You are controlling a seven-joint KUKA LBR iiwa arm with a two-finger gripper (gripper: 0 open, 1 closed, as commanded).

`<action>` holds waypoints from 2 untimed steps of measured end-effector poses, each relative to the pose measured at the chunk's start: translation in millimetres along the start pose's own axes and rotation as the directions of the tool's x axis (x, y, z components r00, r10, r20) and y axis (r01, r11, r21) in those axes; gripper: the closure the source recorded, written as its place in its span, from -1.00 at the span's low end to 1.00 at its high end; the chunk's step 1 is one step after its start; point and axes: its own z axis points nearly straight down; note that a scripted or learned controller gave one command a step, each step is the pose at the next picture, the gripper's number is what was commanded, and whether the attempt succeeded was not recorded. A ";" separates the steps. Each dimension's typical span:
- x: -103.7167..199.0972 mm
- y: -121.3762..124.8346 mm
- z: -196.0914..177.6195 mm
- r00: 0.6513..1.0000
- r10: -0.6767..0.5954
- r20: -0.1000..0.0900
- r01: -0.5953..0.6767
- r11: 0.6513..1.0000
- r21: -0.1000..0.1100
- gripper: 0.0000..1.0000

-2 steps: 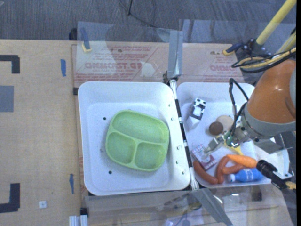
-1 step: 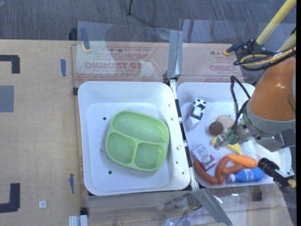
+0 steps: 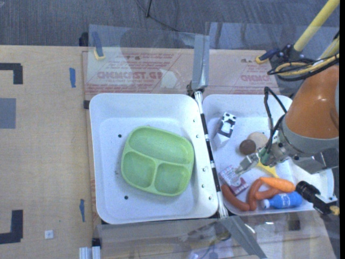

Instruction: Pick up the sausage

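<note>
Gripper (image 3: 245,163) hovers low in right bin (image 3: 215,104), tips narrow, nothing between them. Sausage (image 3: 234,197) lies below and slightly left of tips, near bin's front-left corner, one end touching orange curved toy (image 3: 256,190). Likely light plastic toy, stiff, smooth skin (may slip or roll). Best grip probably across mid-length, fingers straddling narrow width, clear of carrot (image 3: 277,184) and blue bottle (image 3: 283,200) to right.

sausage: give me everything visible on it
The sausage is a reddish-brown, smooth, slightly curved link, looking like a plastic toy. It lies flat near the front of the right bin, close to the divider, running diagonally from upper left to lower right. Its lower end meets the orange curved piece; a small packet lies just above it. The gripper is above it, not touching.
</note>
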 end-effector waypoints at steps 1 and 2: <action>-24.6 -8.6 96.4 0.994 -0.105 0.000 0.105 0.994 -0.003 -1.00; -21.3 -8.4 94.8 0.972 -0.234 -0.003 0.234 0.972 0.001 -1.00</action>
